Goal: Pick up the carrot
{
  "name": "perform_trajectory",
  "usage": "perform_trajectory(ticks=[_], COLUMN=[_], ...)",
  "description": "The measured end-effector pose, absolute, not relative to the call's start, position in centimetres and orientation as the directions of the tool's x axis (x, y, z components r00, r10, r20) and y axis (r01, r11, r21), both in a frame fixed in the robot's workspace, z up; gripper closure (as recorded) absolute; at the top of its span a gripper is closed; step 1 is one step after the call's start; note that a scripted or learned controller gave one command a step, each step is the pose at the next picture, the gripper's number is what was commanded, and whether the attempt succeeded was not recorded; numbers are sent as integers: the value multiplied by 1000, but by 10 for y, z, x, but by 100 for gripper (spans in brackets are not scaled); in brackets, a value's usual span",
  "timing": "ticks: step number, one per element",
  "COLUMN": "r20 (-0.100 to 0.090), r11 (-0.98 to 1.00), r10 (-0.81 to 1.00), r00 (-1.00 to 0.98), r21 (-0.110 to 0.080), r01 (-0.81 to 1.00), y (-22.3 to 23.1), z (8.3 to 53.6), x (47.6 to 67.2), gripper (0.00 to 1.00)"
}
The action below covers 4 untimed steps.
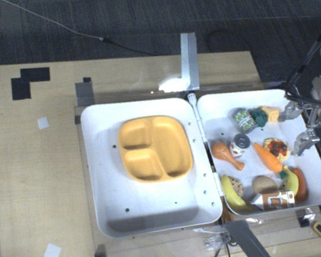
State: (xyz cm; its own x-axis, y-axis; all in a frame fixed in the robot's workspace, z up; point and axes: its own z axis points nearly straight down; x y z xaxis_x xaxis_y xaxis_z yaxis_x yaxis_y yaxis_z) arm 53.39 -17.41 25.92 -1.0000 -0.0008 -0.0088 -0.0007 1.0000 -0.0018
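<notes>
Gripper (301,126) at right bin's (215,104) right rim, fingers spread, pinching nothing. Carrot (267,157) lies in bin, near it, untouched.

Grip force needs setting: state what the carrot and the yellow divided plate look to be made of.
Carrot: probably moulded plastic toy, smooth, uniformly orange, faint sheen. Yellow divided plate: likely hard plastic, matte to satin, with one even colour and soft rounded compartment edges. Neither can be confirmed from the look alone.
</notes>
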Motion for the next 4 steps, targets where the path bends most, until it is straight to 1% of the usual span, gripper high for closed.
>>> perform_trajectory(ticks=[1,2,3,4], r20=[-20,-38,-32,-46], r11=[996,993,992,993], r10=[92,121,127,121], r00=[-996,-992,-991,-992], r21=[-3,-7,-3,-5], r01=[92,122,127,122], y=[-172,-134,-132,-132], z=[111,100,94,108], x=[516,512,530,534], gripper=[0,0,0,100])
